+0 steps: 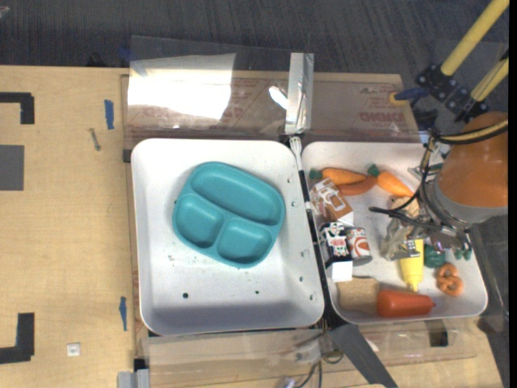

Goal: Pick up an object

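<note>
Where gripper [401, 241] hovers: two carrots [346, 176]

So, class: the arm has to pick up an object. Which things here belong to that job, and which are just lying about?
Job: gripper; right bin's carrots, yellow corn, red pepper, small can.
Lying about: left bin, teal divided tray.

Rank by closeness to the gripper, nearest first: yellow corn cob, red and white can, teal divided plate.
Gripper is down in the right bin.
1. Yellow corn cob, just below it.
2. Red and white can, toward the divider.
3. Teal divided plate, left bin.
</note>
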Robot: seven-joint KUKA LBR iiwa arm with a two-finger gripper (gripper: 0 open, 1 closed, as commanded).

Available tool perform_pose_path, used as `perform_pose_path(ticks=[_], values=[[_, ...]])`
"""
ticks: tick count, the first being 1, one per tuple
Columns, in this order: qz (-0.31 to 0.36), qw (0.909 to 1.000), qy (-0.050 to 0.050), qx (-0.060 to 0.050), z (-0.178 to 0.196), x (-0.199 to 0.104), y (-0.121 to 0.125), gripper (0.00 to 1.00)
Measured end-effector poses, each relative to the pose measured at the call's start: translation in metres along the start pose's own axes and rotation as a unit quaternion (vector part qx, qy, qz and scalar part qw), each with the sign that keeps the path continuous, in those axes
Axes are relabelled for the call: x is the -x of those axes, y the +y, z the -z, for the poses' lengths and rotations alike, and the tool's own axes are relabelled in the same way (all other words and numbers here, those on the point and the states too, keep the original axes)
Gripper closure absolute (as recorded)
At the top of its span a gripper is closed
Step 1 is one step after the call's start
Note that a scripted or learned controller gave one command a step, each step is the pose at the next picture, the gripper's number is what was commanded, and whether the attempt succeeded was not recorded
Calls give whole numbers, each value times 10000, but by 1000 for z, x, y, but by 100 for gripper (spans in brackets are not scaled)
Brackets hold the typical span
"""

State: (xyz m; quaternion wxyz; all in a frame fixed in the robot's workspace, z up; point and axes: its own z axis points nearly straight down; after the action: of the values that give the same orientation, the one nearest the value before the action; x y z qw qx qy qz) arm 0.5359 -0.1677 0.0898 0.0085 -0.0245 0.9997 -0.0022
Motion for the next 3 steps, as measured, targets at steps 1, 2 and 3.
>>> perform_pose_path(ticks=[1, 2, 3], values=[[927, 9957, -7, -3, 1, -26, 34, 100], [927, 9957, -21, -4, 1, -25, 34, 0], [930, 9956, -58, -8, 11, -22, 35, 100]])
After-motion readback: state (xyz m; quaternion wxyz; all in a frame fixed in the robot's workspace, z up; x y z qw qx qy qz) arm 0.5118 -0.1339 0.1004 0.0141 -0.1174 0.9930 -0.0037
